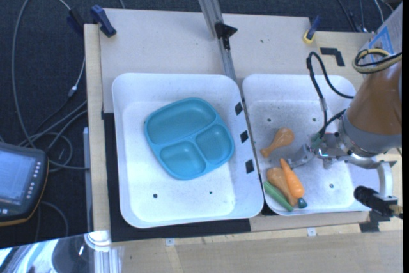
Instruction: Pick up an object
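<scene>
A blue plate point(188, 137) sits in the left bin point(128, 201). In the right bin point(332, 201), the carrot point(291, 181) lies just left of the gripper point(305, 155); I can't tell its grip. It should centre over the carrot before closing.

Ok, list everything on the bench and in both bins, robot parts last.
Bins: two, white, side by side on the bench.
Divided plate: one, blue, left bin.
Drumstick toy: one, tan-orange, right bin, middle.
Carrot toy: one, orange, right bin, near front edge.
Green vegetable toy: one, green, beside the carrot toy, front edge.
Clamps: two, blue, bench's back corners.
Arm: one, grey with orange band, over right bin.
Pincer: one, above the carrot toy.
</scene>
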You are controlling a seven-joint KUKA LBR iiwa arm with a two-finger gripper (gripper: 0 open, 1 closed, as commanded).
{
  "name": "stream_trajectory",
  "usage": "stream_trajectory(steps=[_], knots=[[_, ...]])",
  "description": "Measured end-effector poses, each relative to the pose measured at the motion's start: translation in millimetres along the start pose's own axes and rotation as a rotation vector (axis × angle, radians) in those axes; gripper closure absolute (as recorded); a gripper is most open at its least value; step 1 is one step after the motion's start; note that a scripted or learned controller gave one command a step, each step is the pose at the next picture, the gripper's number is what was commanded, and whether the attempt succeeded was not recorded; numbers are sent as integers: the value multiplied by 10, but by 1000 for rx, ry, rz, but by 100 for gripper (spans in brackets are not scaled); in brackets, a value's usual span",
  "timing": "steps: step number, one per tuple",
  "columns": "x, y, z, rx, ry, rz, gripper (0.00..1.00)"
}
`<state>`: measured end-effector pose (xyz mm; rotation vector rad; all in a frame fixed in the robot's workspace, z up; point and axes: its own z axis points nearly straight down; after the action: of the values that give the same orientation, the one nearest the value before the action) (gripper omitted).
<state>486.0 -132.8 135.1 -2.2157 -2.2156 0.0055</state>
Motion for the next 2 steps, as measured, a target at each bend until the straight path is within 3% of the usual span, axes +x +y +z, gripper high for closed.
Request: stream_trajectory(steps=[1,2], knots=[[7,-9,453,-1,0,0,0],[6,6,321,-9,-2,0,100]])
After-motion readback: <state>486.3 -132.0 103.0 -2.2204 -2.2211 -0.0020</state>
